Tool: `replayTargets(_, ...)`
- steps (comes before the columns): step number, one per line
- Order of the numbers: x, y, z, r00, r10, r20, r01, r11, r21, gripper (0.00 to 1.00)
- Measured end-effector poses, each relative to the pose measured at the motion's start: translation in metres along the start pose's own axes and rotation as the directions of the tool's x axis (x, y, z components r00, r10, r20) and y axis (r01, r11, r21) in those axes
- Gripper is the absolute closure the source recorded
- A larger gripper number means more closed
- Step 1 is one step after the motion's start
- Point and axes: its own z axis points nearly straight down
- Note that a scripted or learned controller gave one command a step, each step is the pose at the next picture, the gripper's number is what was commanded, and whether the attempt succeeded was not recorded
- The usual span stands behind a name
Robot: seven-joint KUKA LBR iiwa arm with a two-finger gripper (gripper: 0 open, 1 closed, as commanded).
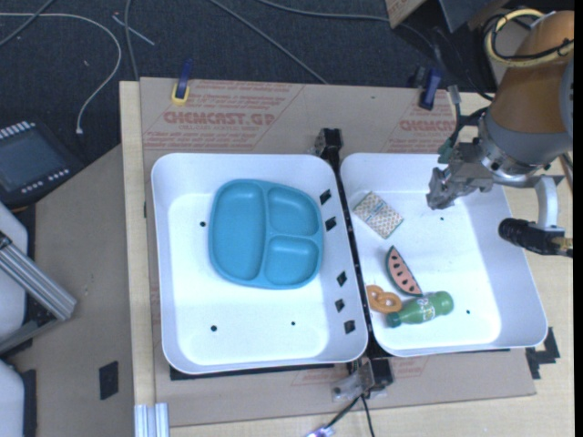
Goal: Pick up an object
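Since the task names no particular object, the nearest candidate is the small patterned packet point(377, 213) lying flat at centre frame, in the upper left of the right bin point(492, 285). It looks light, thin and soft, so pinching across its short edges would suit better than pressing down on its face. To its right, apart from it, hangs the gripper point(441, 198), which grips nothing; whether its claw is spread cannot be told.
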Motion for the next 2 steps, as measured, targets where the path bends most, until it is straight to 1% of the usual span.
replayTargets(1,0.059,0.007,-0.009,1.000,-0.001,0.000,0.001,1.000,-0.002,1.00)
replayTargets(2,0.110,0.004,0.002,1.000,0.001,0.000,-0.001,1.000,0.003,1.00)
